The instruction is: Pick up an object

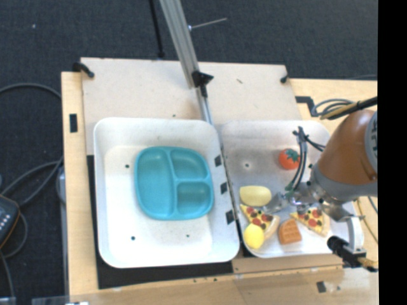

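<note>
1. We start at the left bin (108, 170), which holds one thing: a teal tray (173, 183) with three compartments, lying flat near the bin's middle. All three compartments look bare.
2. Right of the tray, past the divide between the bins, sits the right bin (254, 138), and every food item is in it.
3. Nearest the tray we see a pale yellow potato (255, 195), with a pizza slice (259, 219) just below it and a lemon (254, 236) touching that slice at the bin's lower edge.
4. Further right from the tray lies an orange toast piece (289, 232), then a second pizza slice (311, 219) beside it.
5. A tomato (289, 159) sits apart from the rest, higher in the bin, to the tray's upper right.
6. The gripper (294, 199) hangs low between the potato and the second slice; we cannot tell how far its fingers are spread, and we see nothing held between them.
</note>
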Controlling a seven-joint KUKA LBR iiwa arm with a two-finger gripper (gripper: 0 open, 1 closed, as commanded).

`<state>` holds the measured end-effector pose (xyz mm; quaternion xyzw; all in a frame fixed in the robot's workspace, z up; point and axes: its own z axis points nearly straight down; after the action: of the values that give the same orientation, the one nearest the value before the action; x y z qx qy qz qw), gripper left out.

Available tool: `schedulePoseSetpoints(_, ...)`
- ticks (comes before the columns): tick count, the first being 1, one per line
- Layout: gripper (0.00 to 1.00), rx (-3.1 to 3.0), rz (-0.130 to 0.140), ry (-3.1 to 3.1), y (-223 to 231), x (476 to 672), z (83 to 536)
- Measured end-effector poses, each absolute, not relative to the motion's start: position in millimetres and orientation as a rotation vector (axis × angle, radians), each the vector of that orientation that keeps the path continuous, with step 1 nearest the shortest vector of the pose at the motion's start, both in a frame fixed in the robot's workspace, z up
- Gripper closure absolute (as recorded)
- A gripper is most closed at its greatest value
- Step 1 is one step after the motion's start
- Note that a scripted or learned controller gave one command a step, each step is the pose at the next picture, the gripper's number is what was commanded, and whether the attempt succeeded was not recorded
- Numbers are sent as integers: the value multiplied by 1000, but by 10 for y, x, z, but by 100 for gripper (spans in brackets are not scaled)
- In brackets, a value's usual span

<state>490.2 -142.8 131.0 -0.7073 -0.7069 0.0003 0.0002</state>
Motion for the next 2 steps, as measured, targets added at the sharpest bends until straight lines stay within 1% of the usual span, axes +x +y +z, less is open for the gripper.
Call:
schedulePoseSetpoints(1, 100, -2231, -5, -2219, -1439, 4924, 1427)
schedulePoseSetpoints(2, 100, -2223, -7, -2231, -1391, 4917, 2042)
